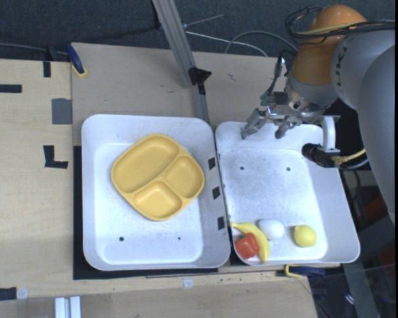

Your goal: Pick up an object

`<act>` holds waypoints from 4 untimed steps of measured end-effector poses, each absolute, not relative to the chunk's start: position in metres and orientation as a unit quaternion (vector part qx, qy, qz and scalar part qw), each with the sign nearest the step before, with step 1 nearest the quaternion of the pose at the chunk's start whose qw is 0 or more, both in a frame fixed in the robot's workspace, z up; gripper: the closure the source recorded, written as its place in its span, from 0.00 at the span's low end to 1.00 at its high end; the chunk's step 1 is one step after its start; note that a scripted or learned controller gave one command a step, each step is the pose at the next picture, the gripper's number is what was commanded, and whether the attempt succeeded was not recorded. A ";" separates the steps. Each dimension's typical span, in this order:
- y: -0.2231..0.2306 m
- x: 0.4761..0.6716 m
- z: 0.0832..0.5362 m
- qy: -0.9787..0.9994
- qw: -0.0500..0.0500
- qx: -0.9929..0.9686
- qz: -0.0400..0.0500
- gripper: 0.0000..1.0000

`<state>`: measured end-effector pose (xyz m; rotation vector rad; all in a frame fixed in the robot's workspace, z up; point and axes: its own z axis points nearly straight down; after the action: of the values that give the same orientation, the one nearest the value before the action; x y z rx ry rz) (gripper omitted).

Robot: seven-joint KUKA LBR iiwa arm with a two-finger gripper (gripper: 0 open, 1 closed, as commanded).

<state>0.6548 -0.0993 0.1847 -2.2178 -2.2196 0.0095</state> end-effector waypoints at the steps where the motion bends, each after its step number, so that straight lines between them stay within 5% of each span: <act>1: -0.102 0.657 0.121 -0.708 0.003 -0.706 0.003 0.00; 2: -0.101 0.659 0.136 -0.708 0.000 -0.706 0.001 1.00; 4: -0.105 0.671 0.236 -0.708 -0.002 -0.706 -0.001 1.00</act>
<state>0.6715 -0.1051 0.2360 -2.2217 -2.2258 -0.0040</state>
